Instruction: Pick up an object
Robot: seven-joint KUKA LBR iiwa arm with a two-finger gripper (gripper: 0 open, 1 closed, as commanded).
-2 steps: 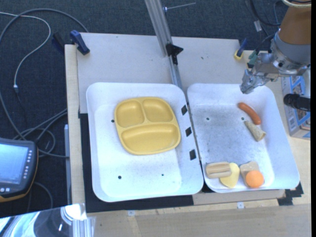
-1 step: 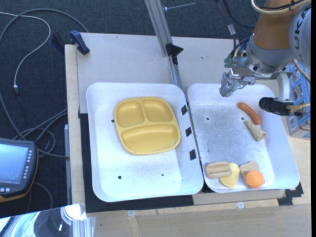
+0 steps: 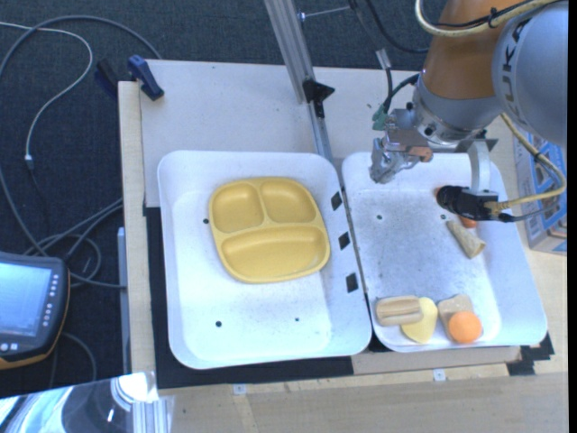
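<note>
The tan cork-like wooden cylinder [image 3: 466, 239] lies lower right of your gripper [image 3: 388, 168], long axis slanting down-right; I cannot tell the hand's state.

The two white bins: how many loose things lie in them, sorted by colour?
Yellow: 2, the yellow divided plastic tray in the left bin and a pale yellow wedge in the right bin.
Tan: 3, a bun-like roll, a small block, a cork-like stub.
Orange: 1, a round ball.
Total: 6
</note>
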